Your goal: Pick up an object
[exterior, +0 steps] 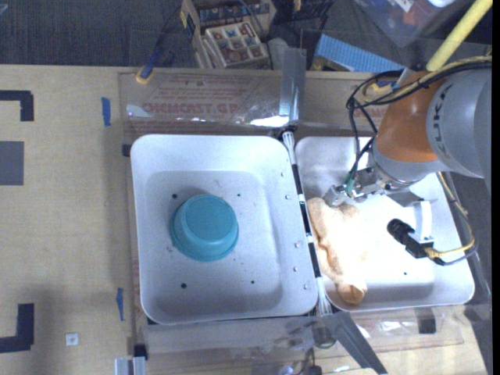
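**Cloth under the tool, grasp not yet confirmed**

Cloth is your likely target: a pale tan, crumpled piece (337, 248) lying along the left side of the right bin (449, 283), running from near the bin's middle down to its near corner.

Start with the big picture. On the worktop (62, 233) you have two white bins side by side. The left bin (156, 162) carries a blue bowl (205, 226), upside down near its middle, well apart from the arm. The arm (437, 123) comes in from the right and hangs over the right bin, with the tool (346, 192) low at the cloth's upper end, touching it or just above; you cannot tell which from this angle.

Whether the tool is apart or together you cannot tell either; the wrist hides it, and no cloth shows between its tips.

In my judgement you are at the reach-and-grasp step, with no lift begun. The next move calls for closing on a fold of the cloth, then a straight rise, watching whether the cloth actually comes up with it.
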{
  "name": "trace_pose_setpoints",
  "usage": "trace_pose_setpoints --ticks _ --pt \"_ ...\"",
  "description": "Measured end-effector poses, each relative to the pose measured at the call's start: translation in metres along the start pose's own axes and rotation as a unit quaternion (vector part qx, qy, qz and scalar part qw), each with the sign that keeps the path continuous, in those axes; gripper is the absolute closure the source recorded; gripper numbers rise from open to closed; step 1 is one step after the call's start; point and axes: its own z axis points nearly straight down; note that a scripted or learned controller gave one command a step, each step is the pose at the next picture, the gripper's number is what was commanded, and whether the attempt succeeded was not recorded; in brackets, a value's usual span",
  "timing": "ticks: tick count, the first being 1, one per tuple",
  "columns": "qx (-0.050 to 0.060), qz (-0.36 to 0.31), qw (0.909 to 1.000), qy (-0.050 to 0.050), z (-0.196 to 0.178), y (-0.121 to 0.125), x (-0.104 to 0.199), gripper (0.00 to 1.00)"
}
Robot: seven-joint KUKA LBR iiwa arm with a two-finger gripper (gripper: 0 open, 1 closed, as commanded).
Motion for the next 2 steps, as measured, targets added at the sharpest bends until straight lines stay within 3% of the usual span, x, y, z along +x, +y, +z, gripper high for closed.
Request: trace_pose_setpoints --ticks 1,2 --pt "0.002 -0.016 0.9999 0.000 -0.097 0.006 0.032 0.00" --pt "0.002 0.002 1.0000 0.000 -0.140 0.053 0.073 0.00"
